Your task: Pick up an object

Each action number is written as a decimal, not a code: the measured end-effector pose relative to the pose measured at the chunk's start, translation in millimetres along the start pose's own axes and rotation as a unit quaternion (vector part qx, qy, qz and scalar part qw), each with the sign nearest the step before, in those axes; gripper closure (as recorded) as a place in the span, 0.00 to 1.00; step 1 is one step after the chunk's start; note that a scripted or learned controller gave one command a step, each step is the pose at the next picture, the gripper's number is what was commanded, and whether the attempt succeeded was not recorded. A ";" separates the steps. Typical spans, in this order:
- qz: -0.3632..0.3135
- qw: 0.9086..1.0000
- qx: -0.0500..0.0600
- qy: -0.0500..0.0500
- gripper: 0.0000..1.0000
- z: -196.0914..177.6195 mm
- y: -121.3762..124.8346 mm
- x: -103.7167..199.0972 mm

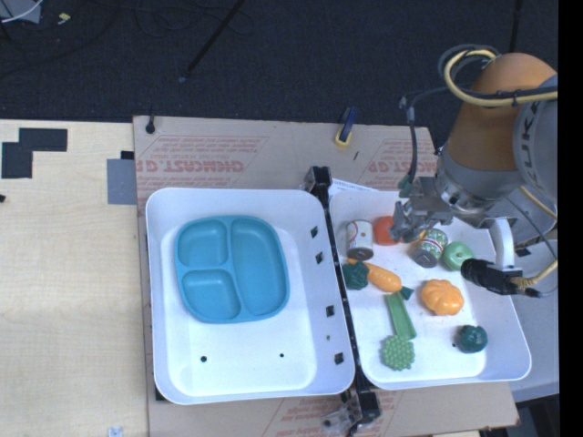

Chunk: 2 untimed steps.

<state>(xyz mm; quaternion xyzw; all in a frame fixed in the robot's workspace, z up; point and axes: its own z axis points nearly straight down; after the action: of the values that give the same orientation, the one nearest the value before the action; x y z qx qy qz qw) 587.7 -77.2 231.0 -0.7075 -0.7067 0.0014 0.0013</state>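
Tool (412, 221): low over the right bin's (510, 362) far edge, beside a small can (428, 246)
Opening: cannot tell
Grasp: nothing seen between fingers

pale wooden bench (64, 280), cardboard sheet (228, 153), dark carpeted floor (273, 44) behind

cardboard-covered bench (73, 289) under two white bins (173, 335)

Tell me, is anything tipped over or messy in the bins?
Yes. Two small cans lie on their sides among the toy food in the right bin. The blue tray sits slightly crooked in the left bin.
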 end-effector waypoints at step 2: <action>-0.001 1.000 0.001 0.000 1.00 13.8 2.2 12.2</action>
<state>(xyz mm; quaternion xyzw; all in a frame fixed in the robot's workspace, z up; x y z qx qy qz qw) 589.9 -65.0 217.2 -0.7065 -0.7077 0.0016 0.0019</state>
